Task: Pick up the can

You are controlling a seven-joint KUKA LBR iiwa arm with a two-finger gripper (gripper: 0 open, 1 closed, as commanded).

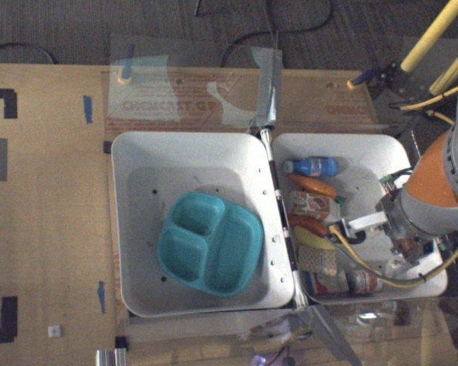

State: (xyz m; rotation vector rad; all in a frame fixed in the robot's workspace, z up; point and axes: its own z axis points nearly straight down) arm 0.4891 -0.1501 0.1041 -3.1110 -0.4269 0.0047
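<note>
Fingers are hidden under the wrist, so can't tell if the gripper (pixel 407 252) is clenched; it hangs over the right bin (pixel 395 149). Can (pixel 338 282) lies on its side along the near wall, just left of it.

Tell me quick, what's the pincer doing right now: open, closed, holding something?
Pincer: cannot be told if open or closed; it sits low over the right bin, with nothing visibly held. The can lies at the bin's near edge.
</note>
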